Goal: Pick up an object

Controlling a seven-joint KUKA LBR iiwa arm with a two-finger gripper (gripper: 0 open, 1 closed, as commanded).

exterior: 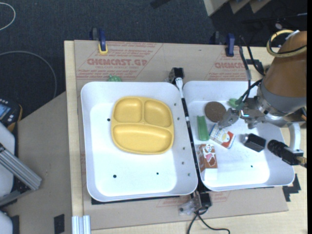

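Worktop (146, 57): board bearing two shallow white bins side by side.

Left bin (90, 140): one yellow plastic plate with three compartments (143, 125), lying flat in the far half.

Right bin (258, 179): the loose items, all toward its left side.
- round brown disc (214, 111), far end
- narrow green flat piece (202, 128), close to the wall shared with the left bin
- red-and-white flat packet (226, 139), near the middle
- brown-and-red packet (208, 156), nearest the camera, just beside the green piece's near end

Grey arm with orange band reaches in over the right bin. End effector (228, 123) sits low, between the brown disc and the red-and-white packet, at or over that packet's far edge. Contact or a small gap: not resolvable from this slant. Spread or pressed together: cannot tell. Nothing is seen carried.

Step in hand (judgement): approach and descent onto a target, grasp not yet confirmed. Likely target is the red-and-white packet, which lies flat on the bin floor.

Next move calls for: closing on the packet's edge and then a straight lift. A thin, flat packet offers little to bite, so a slip or an empty close is a real risk. The brown disc is close enough to be nudged.
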